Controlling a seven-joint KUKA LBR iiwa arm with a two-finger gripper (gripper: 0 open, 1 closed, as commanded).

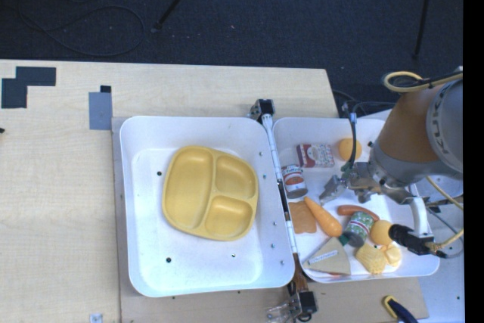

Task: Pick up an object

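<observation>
Pick not done. My gripper (pixel 338 187) hangs low in the right bin (pixel 318 128), fingers apart, nothing btwn them. Nearest target: carrot (pixel 324 217), just below the gripper, untouched. Descent, closing and lift all remain.

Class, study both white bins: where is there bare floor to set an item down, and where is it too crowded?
Left bin: bare white floor rings the yellow divided plate, widest along the near edge and left wall. Right bin: crowded; the carrot, can, sandwich wedge and other toy foods cluster around the hand, leaving a small patch at its far-left corner.
</observation>
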